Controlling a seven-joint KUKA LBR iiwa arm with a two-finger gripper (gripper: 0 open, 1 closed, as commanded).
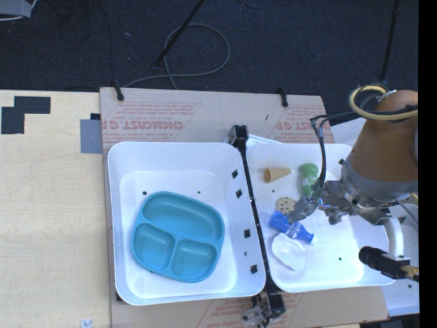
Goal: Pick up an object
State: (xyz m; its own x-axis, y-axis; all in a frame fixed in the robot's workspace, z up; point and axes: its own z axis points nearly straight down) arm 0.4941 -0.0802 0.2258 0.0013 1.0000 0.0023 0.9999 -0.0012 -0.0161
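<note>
Camera view shows a smooth blue three-section plate [179, 236] in the left bin [123, 176]. The right bin [341, 268] holds a tan cone [276, 174], a green rounded piece [308, 178], a speckled brown disc [285, 203], a blue toy [289, 227] and a white lump [289, 253]. From the right, the arm reaches in, its end effector [305, 208] low just above the blue toy; its opening cannot be judged.
</note>
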